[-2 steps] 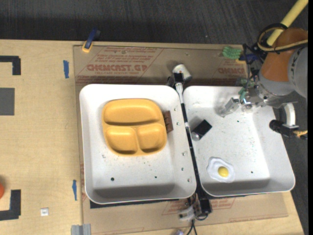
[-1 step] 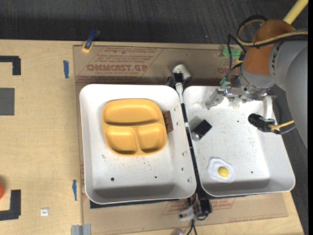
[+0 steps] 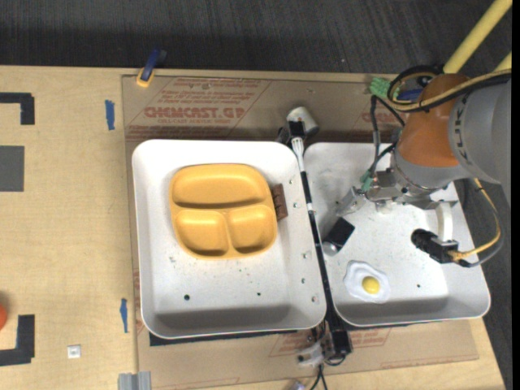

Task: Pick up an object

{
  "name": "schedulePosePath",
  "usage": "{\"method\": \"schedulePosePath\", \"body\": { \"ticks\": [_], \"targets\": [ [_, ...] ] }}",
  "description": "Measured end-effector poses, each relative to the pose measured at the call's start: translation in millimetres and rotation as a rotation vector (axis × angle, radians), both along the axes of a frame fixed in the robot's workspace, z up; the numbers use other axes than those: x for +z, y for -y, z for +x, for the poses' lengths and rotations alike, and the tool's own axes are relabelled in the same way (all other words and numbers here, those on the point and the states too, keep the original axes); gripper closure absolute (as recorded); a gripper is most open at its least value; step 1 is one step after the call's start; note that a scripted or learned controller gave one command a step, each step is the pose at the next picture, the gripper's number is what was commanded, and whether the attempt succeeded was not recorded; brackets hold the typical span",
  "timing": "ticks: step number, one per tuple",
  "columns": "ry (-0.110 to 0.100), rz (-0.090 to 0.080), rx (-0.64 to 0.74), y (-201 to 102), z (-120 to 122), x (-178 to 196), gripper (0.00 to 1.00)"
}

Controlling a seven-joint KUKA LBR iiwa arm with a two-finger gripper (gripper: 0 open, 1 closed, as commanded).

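A toy fried egg (image 3: 370, 283), white with a yellow yolk, lies near the front of the right bin (image 3: 455, 299). A small black block (image 3: 338, 232) sits tilted by the right bin's left wall. My gripper (image 3: 351, 208) reaches down and left from the orange-banded wrist (image 3: 426, 140), and its tip is just above and right of the black block. Whether it touches the block is unclear. A yellow divided plate (image 3: 223, 210) rests in the left bin (image 3: 154, 283), with a small brown piece (image 3: 277, 201) against its right edge.
The ridge between the two bins (image 3: 313, 234) runs just left of the gripper. A black connector with a yellow cable (image 3: 435, 246) hangs off the arm over the right bin. A white-tipped tool (image 3: 299, 122) lies at the back between the bins.
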State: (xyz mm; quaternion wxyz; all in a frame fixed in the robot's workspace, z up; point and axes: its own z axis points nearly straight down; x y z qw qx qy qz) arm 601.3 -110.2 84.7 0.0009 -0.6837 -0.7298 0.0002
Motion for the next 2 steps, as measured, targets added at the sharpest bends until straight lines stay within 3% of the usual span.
{"method": "schedulePosePath", "body": {
  "ticks": [1, 2],
  "targets": [
    [-0.002, 0.001, -0.197, -15, -6, 0, 0.00],
    [0.004, -0.002, -0.100, -14, 32, 0, 0.00]
  ]
}}
